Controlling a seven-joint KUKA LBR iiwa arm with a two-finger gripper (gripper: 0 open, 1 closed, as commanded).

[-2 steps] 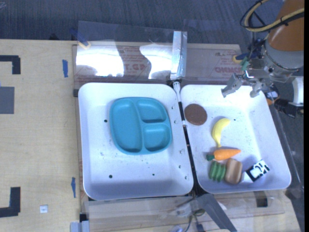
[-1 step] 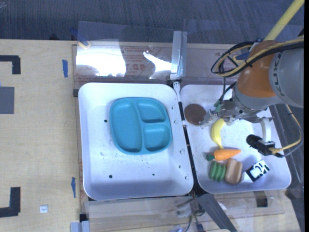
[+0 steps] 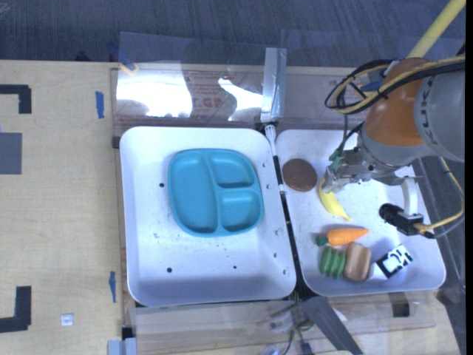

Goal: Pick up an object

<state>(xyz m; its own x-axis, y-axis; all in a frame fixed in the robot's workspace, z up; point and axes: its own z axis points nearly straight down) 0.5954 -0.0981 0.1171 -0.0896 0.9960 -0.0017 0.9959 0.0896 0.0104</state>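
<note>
My pincer hangs low in the right bin, centre-right of frame, just above the yellow banana; finger state: cannot tell. Nothing lifted yet. Brown disc left; carrot below. Grasp and lift remain.

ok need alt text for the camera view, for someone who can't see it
A grey robot arm's gripper hangs over the top end of a banana in the right bin, which also holds a brown disc, a carrot and other toy food. The left bin holds a blue divided tray.
</note>
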